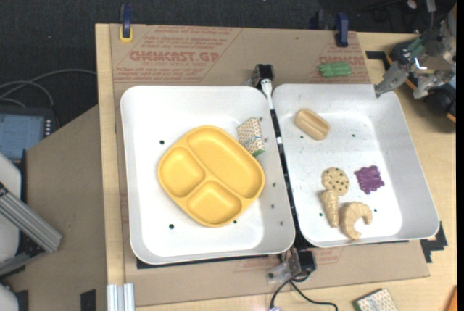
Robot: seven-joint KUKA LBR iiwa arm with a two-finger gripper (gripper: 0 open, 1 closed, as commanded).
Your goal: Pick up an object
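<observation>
The right bin (406, 157) holds a tan bread roll (312, 123), a round cookie (335, 180), a purple grape bunch (370, 178), a pale cone (330, 206) and a croissant (356, 219). In the left bin (138, 157) lies a yellow divided plate (210, 175) with a small patterned piece (251, 134) at its upper right edge. My gripper (386, 82) hangs at the far right, over the right bin's back right corner, well away from all the objects. Nothing shows in it.
A green object (336, 70) lies on the cardboard behind the right bin. Two clamps (126, 28) (341, 30) hold the board's back edge. A black bracket (264, 75) sits between the bins at the back.
</observation>
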